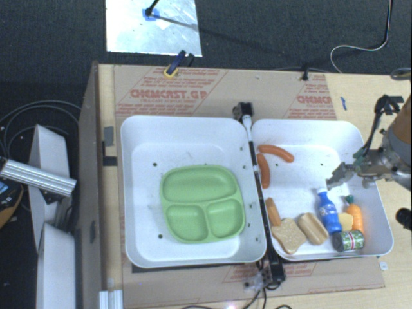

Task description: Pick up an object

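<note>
The desk carried two white bins. The hand hovered above the right bin, near the blue bottle. Its grip state could not be determined.

A brown board printed with red lettering tops the bench, and two shallow white bins sit on it side by side, touching along their inner rims. The left bin and the right bin cover most of the board. A small yellow-and-blue clip lies at the board's far edge.
</note>
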